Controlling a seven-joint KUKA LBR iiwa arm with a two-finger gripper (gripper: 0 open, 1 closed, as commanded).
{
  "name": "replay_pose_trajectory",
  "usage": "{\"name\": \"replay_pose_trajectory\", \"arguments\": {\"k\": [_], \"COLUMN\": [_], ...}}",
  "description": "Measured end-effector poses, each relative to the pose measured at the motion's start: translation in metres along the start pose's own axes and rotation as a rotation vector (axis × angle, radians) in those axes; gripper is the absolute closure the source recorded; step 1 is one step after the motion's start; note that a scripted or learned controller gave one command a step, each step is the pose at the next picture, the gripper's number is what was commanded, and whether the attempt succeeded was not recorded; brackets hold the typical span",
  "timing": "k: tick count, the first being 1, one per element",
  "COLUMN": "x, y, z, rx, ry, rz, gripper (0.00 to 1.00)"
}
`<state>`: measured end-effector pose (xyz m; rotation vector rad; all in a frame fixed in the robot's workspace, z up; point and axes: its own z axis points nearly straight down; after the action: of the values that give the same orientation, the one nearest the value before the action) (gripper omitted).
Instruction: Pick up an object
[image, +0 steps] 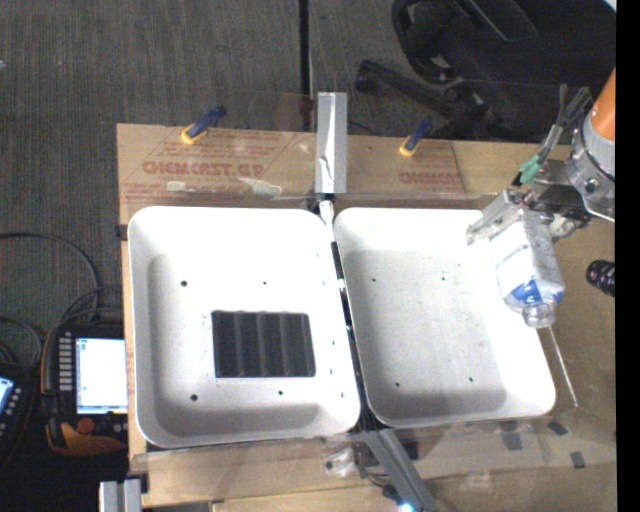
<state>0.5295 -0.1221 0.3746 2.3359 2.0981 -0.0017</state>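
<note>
Below me, a dark grey carpet floor (150, 60) surrounds my bench. A brown board (230, 170) printed with red lettering tops the bench, held by two clamps (203, 123) with yellow and blue handles. A metal post (331, 140) stands at its back edge. A lit handheld screen (95, 375) and cables lie on the floor at left.

Tool (530, 215) clamped on bottle (530, 275); arm raised.
</note>
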Motion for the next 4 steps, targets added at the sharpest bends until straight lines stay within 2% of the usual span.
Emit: {"name": "replay_pose_trajectory", "arguments": {"k": [1,2,3,4], "x": [0.026,-0.042,-0.102,-0.099], "y": [-0.023,0.006,-0.009,0.011], "z": [0.061,0.115,0.166,0.150], "rx": [0.003,0.002,0.002,0.002], "ry": [0.002,0.001,0.002,0.002], "rz": [-0.134,-0.323,-0.391,-0.151], "gripper": [0.00,0.00,0.00,0.00]}}
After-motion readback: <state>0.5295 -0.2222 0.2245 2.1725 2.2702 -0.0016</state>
